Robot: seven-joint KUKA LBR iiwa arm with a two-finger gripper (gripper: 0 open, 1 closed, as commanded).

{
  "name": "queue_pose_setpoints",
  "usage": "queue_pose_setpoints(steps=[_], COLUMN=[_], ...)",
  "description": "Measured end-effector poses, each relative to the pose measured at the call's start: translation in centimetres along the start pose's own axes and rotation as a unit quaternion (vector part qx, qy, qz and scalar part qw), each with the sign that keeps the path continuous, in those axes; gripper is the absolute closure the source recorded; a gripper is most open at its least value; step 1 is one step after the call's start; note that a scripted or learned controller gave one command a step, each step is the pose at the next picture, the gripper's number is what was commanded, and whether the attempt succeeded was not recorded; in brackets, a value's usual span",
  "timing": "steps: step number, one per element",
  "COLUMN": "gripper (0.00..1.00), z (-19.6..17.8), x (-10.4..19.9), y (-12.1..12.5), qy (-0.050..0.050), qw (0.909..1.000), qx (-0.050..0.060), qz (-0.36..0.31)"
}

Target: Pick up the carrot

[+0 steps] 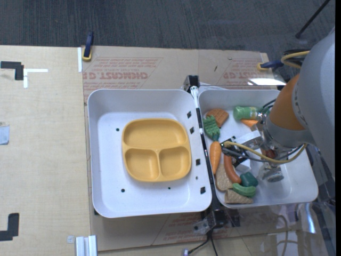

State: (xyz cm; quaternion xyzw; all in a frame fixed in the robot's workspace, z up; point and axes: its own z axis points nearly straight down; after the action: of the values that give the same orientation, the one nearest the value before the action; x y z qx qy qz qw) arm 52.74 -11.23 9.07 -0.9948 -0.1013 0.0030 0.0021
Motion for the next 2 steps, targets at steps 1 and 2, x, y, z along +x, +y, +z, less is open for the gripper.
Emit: queue_pose_setpoints(steps=[1,2], gripper=[0.00,0.00], z=[-0.1,-10.1], x=[5.3,14.5], y=[0.9,-9.4], qy=[0.000,0.002], qw=[1.0000,0.9995], qx=[-0.001,-0.002], qz=[-0.002,-0.033])
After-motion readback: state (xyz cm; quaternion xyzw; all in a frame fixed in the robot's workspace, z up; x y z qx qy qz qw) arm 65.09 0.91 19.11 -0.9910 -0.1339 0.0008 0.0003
